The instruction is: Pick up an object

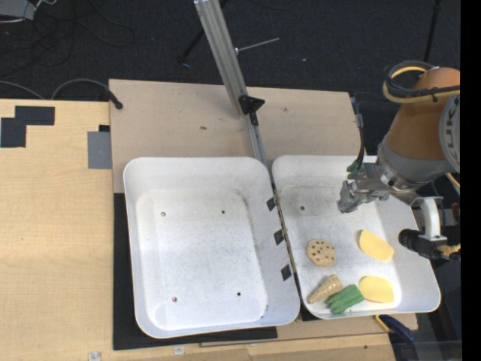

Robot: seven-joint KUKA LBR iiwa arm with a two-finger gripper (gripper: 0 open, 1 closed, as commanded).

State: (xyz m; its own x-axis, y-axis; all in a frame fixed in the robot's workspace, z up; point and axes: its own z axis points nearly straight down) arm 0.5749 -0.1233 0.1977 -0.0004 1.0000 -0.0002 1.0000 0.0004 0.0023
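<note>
Nearest the camera, right bin front: a green piece [345, 299] is lying just inside the front rim of the right bin [316, 173], touching a tan ridged cone [325, 289] on its left.
Front right of that bin: a yellow piece [376, 289] is resting just beside the green piece, toward the right wall.
Middle of right bin: a round speckled cookie [322, 253] is sitting apart from the front group, closer to the divider between the bins.
Right of the cookie: a second yellow piece [375, 246] is lying near the right wall, above the first yellow piece.
Left bin: the left bin [150, 179] is sitting side by side with the right bin, rims meeting along the dark clips at the centre.
Claw position: the gripper [350, 199] is hanging over the upper half of the right bin, pointing down toward the bin floor.
Claw state: nothing is showing between its tips; whether it is released or clenched cannot be told from this angle.
Objects relative to claw: every piece is lying nearer the camera than the claw; the second yellow piece is closest, below and slightly right; the cookie is below and left; the front group is well apart.
Arm: the arm [421, 130] is reaching in from the right, its orange band standing above the wrist.
Far side: a slanted aluminium rail [225, 59] is rising behind the bins.
</note>
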